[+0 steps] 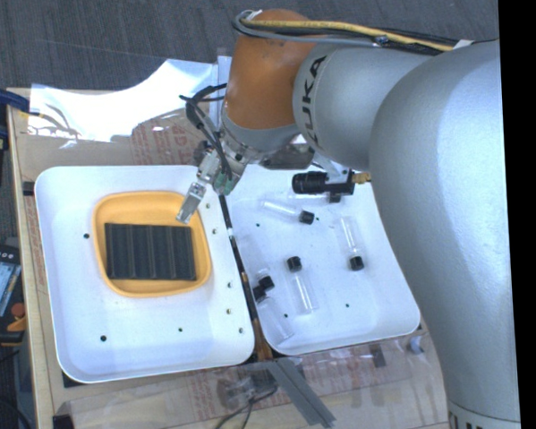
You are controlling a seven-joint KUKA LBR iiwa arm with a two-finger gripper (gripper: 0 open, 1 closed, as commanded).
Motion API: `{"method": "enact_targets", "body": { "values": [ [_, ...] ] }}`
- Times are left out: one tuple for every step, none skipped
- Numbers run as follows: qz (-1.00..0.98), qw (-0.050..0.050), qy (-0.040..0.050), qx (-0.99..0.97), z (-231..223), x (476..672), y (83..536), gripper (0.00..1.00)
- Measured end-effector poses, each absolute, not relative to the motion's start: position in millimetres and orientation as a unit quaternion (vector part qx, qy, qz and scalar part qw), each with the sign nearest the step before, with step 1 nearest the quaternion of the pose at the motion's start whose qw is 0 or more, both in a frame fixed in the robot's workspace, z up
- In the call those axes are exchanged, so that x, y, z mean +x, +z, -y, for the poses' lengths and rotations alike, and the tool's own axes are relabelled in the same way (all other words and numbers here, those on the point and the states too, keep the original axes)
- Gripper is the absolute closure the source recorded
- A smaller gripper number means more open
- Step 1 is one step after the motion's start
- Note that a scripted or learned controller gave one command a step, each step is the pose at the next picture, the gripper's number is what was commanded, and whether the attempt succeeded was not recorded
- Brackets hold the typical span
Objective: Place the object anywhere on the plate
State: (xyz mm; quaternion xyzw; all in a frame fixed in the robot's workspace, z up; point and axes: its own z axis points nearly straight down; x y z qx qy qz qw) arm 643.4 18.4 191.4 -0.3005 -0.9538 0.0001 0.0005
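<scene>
Arm: grey KUKA arm (407,139), orange band, reaching over both bins.
Left white bin (77,336): holds yellow rounded plate (116,213) with dark ribbed insert.
Right white bin (381,311): clear black-capped vials (301,293) scattered (several).
Gripper (195,199): at plate's upper right rim; finger state, cannot tell.

Plate (151,206): yellow-orange, rounded-rectangular, with a dark ribbed insert in its well, flat in the left bin. Objects: clear tubes with black caps (301,291), lying on their sides, scattered in the right bin, apart from my plate.
</scene>
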Motion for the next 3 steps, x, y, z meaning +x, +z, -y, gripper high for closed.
{"method": "enact_targets", "body": {
  "values": [
    [0.954, 0.000, 0.0001, -0.301, -18.4, 643.4, 191.5, 0.00],
    [0.954, 0.000, 0.0001, -0.301, -18.4, 643.4, 191.5, 0.00],
    [0.954, 0.000, 0.0001, -0.301, -18.4, 643.4, 191.6, 0.00]
  ]
}}
